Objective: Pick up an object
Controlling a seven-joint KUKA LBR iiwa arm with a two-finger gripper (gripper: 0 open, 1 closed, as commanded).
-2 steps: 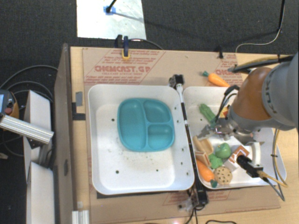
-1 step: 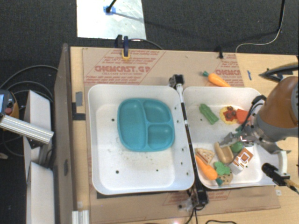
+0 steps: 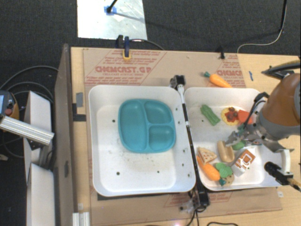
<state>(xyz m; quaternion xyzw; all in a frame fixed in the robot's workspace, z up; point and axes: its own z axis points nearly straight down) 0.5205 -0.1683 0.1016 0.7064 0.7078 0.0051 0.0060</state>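
Low in the right bin (image 3: 263, 179), nearest the viewer, an orange carrot-shaped toy (image 3: 210, 171) lies touching a small green leafy piece (image 3: 226, 171), with a white and orange carton (image 3: 244, 160) just beside them.

The jaws (image 3: 239, 139) hang over the middle of this bin, directly above a tan, bread-like piece (image 3: 225, 151) and a bit of green next to it. Whether they are released, clenched or grasping anything cannot be told; the metal parts there are dark, small and blurred against the clutter. Nothing is plainly seen held.

Outward from that point: a tan wedge with spots (image 3: 205, 154) lies to the left, a green pickle-like piece (image 3: 209, 114) farther up, and a round yellow and red item (image 3: 230, 116) touching an orange-red block (image 3: 243, 116). The arm (image 3: 283, 107) enters from the right, its orange band above the wrist. A second carrot (image 3: 217, 80) rests on the table (image 3: 155, 62), outside the bins. The left bin (image 3: 106, 173) holds a teal divided plate (image 3: 146, 125).

Judgement: the likely target is the tan piece or its green neighbour. Risks are evident. Items are crowded and touching, so a descent may straddle two at once, or push one aside. Rounded toys could slip out of a closing grip.
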